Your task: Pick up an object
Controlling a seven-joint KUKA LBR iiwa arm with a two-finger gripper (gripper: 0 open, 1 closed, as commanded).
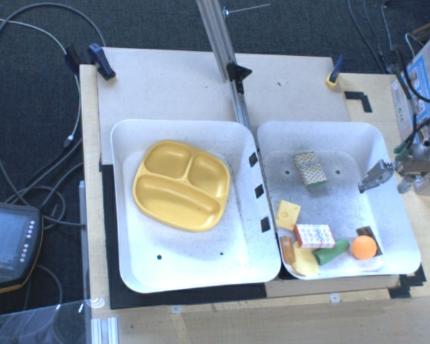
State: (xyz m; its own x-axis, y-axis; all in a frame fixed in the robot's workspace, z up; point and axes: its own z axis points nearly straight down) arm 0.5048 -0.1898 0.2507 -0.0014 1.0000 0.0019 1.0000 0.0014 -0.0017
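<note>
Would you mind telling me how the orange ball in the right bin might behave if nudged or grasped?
The orange ball looks round and smooth, so it would probably roll when nudged. It sits near the right bin corner, which may stop it. Being round, it might slip from a two-finger pinch.

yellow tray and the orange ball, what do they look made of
Yellow tray: probably moulded plastic, one even colour, smooth rounded rims around three compartments, a soft sheen. Orange ball: looks like smooth plastic or foam, uniform colour with a faint highlight; the view leaves open which.
</note>
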